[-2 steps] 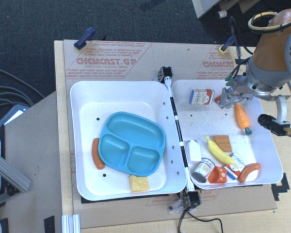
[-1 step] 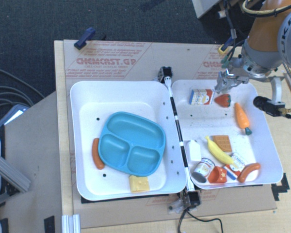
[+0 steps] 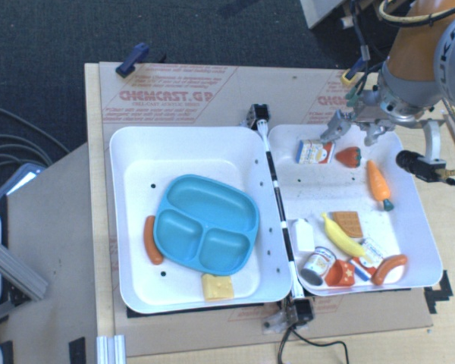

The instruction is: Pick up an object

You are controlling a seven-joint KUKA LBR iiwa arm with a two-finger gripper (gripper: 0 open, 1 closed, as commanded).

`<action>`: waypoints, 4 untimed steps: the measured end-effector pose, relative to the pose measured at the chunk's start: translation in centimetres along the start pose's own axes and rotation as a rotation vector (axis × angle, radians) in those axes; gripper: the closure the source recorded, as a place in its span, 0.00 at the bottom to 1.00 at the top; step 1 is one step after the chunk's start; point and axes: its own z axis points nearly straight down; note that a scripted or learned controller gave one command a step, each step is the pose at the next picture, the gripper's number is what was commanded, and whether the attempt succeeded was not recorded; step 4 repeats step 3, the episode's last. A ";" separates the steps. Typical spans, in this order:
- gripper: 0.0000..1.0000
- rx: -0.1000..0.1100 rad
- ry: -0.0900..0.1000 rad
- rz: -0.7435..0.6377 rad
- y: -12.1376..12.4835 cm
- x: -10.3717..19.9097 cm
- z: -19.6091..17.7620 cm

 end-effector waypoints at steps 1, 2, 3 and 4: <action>0.00 0.006 0.001 0.001 1.6 -4.1 11.1; 1.00 0.008 0.000 0.000 1.6 -4.0 10.1; 1.00 0.002 0.002 0.000 -9.6 2.3 -4.4; 1.00 0.002 0.002 0.000 -9.6 2.3 -4.4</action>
